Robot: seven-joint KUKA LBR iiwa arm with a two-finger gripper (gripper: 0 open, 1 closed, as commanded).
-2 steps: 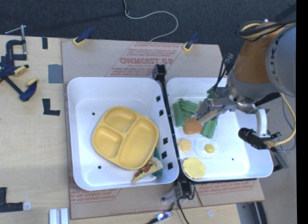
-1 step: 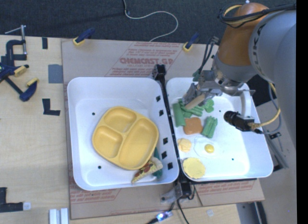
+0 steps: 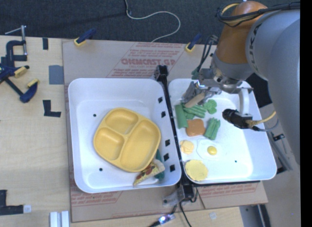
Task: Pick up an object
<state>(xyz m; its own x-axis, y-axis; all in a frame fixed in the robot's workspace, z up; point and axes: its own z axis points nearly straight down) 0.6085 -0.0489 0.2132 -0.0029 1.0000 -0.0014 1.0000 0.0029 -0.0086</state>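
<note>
Gripper (image 3: 195, 96) low over the toy food in the right bin (image 3: 258, 165); whether its fingers are spread or closed cannot be told.

The gripper sits at the far left of that bin, just above green bean-like pieces (image 3: 187, 113). Nearer lie an orange-brown block (image 3: 195, 127), a green ridged piece (image 3: 213, 128), a fried egg (image 3: 209, 150), a pale yellow chip (image 3: 187, 147) and a yellow disc (image 3: 197, 170). The left bin (image 3: 80, 94) holds a yellow divided plate (image 3: 127, 138) and a pizza slice (image 3: 151, 172).
</note>
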